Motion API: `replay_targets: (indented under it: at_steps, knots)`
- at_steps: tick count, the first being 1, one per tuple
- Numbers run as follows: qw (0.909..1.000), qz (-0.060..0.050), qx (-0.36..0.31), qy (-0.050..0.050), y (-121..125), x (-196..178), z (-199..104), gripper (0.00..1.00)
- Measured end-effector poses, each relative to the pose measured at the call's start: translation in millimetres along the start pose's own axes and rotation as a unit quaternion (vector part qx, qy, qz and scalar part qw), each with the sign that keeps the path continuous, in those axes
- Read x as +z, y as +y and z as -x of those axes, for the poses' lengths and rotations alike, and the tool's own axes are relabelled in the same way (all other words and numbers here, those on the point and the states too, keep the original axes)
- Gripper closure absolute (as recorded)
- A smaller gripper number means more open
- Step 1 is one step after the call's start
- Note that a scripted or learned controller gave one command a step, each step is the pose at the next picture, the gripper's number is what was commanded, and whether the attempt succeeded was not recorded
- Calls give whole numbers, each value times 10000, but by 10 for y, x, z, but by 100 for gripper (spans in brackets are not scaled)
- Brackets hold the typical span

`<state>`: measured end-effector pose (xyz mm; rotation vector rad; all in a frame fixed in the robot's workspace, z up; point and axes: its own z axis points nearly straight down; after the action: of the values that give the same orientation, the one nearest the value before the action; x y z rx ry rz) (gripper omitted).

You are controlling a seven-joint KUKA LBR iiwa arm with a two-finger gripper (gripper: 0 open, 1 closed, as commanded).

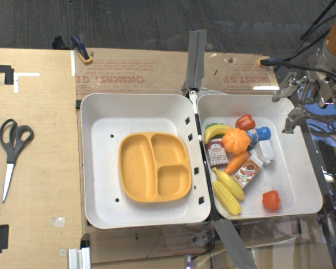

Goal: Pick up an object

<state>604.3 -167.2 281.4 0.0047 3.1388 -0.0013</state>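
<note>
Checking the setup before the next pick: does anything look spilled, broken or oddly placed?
Nothing stands out. The yellow divided plate lies flat in the left bin. The toy food, such as the corn and small pumpkin, is heaped loosely but all inside the right bin. Scissors lie on the bench.

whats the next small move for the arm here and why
Probably bring the hand left and down over the right bin, toward the lone red toy near its front corner. The hand sits at the bin's far right edge, above the toys, and that piece lies apart from the crowded pile, so it looks easiest to grab.
</note>
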Motion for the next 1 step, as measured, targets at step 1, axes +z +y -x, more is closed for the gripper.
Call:
replay_targets:
  at_steps: [1]
  knots:
    - [9998, 0, -201, -6, 188, 1362, 175, 0]
